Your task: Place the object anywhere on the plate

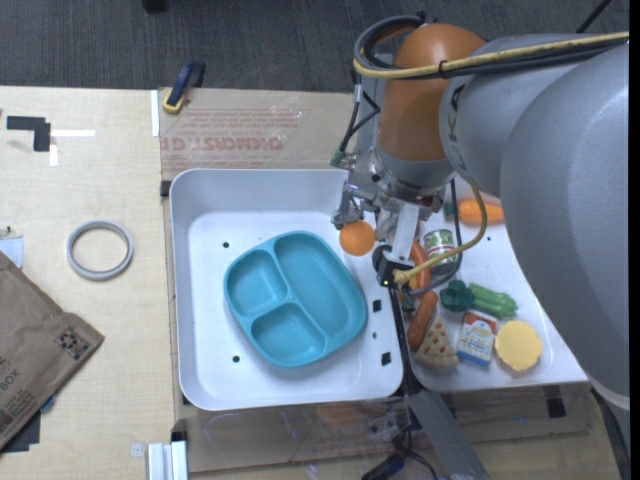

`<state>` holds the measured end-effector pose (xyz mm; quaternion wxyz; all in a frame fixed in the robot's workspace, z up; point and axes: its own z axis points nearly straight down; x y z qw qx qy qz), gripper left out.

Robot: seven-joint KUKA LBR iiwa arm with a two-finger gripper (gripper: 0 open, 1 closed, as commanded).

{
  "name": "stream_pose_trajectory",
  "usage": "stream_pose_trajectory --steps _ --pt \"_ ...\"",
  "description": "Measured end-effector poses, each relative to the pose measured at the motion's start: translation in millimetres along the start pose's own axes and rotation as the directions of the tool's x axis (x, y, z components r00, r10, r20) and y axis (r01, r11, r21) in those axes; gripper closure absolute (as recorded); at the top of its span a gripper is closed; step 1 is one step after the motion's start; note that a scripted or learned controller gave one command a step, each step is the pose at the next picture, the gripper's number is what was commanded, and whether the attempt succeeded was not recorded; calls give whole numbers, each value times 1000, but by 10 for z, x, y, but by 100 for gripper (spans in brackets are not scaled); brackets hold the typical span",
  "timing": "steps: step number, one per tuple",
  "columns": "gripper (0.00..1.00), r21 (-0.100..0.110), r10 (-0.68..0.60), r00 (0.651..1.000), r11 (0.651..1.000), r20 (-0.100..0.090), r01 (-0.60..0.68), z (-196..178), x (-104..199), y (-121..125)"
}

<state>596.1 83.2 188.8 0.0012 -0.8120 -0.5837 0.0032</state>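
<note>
The transfer step is judged to be in hand. A small orange ball (356, 238) is seen at the tip of the gripper (358, 230), at the right edge of the left bin (190, 268), just beyond the upper right rim of the blue three-compartment plate (296, 298). The ball appears to be pinched between the jaws, though contact on the far side is hidden by the wrist. The remaining toy foods (470, 323) are left in the right bin (560, 363). For the next move, a short travel leftward over the plate is called for, followed by lowering and release above any compartment.
</note>
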Motion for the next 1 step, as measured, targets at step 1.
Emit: stream_pose_trajectory --steps 1 --pt "0 0 1 1000 1000 0 -1 -1 -6 4"
